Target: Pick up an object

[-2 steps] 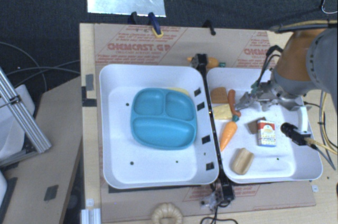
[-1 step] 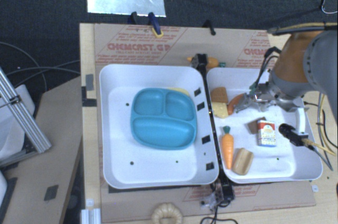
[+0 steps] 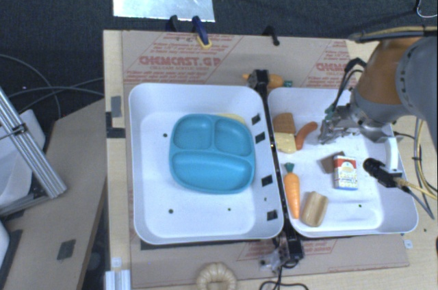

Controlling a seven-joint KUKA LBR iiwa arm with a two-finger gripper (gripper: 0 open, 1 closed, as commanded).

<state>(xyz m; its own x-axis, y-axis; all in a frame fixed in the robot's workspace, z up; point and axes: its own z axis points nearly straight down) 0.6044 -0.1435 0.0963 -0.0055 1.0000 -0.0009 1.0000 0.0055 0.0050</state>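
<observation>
The gripper (image 3: 333,128) hovers just right of the sausage (image 3: 306,132); whether it is clenched, I cannot tell. The sausage looks light, smooth, likely slippery: pinch it across its middle.

You see two shallow white bins side by side on the table. The left bin (image 3: 154,213) holds a blue plastic divided plate (image 3: 212,152). In the right bin (image 3: 397,213) lie a brown bread-like slice (image 3: 284,123), a yellow cheese wedge (image 3: 285,141), an orange sausage-shaped piece (image 3: 306,133), an orange toy carrot with a green top (image 3: 293,191), a tan cylindrical block (image 3: 314,208) and a small red-and-white carton (image 3: 346,173). The grey arm's gripper (image 3: 331,131) hangs over the right bin, just beside the sausage-shaped piece, nothing visibly held in it.
</observation>
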